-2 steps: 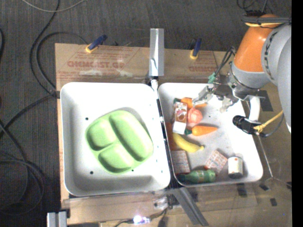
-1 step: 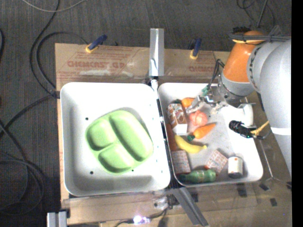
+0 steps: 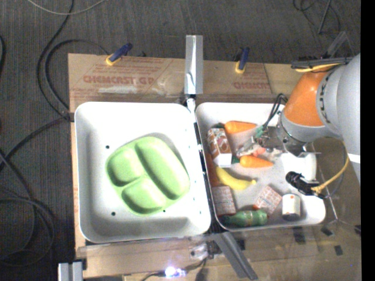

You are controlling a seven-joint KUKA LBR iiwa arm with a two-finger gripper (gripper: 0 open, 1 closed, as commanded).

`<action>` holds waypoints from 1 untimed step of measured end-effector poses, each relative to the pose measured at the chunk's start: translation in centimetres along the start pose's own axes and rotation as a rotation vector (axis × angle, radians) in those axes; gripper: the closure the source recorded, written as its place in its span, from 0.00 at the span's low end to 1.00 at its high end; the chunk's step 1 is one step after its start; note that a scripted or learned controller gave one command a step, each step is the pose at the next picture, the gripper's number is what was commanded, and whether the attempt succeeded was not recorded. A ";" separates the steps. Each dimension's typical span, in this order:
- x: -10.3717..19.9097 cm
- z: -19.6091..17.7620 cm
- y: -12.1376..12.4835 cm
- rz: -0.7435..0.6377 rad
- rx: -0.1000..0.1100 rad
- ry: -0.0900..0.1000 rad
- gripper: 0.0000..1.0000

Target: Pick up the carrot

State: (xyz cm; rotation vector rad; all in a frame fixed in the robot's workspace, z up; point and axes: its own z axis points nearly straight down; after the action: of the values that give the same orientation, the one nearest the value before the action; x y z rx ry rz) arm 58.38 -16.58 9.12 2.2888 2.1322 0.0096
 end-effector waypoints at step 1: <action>-0.1 -0.9 0.0 0.001 0.000 -0.002 1.00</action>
State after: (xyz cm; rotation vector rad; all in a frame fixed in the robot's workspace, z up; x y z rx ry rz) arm 58.39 -16.73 9.98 2.2886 2.1303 0.0067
